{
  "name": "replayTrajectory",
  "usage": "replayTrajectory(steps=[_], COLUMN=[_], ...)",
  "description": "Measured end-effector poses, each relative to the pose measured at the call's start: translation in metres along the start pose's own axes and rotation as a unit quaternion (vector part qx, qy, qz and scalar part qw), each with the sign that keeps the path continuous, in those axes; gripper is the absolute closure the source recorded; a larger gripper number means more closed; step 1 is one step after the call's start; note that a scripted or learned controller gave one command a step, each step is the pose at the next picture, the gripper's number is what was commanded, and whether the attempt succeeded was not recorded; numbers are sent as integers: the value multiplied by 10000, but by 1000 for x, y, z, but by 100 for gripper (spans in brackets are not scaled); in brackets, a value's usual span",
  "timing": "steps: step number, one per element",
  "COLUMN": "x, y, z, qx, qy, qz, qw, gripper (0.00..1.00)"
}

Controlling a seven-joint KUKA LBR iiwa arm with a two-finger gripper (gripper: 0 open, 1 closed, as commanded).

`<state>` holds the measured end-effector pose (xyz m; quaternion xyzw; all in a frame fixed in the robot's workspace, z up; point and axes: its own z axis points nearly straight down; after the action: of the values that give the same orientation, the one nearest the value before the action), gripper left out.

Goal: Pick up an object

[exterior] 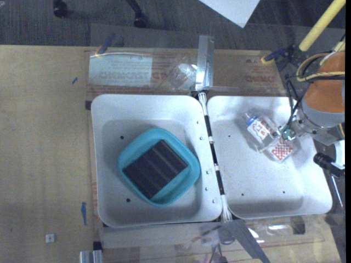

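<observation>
End effector (289,133) grip unreadable; better centred over clear packet (262,131) just left, descending squarely before closing.

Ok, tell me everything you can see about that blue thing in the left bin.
The blue thing looks like a shallow teal plastic container, square with rounded corners, turned diagonally so its corners point toward the bin's sides. A dark, nearly black ribbed square panel sits in its top, leaving a teal rim all around. It lies flat on the floor of the left bin, roughly in the middle, apart from the walls, and no other object touches it. The gripper is over the right bin.
</observation>
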<state>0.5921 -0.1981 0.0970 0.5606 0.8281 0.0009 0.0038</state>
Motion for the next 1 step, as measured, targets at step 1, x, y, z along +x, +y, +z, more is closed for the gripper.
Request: replayTrajectory(steps=[1], x=[-1], y=[1], z=[-11], qx=[-20], qy=[-15], qz=[8], qw=[10000], gripper=[100])
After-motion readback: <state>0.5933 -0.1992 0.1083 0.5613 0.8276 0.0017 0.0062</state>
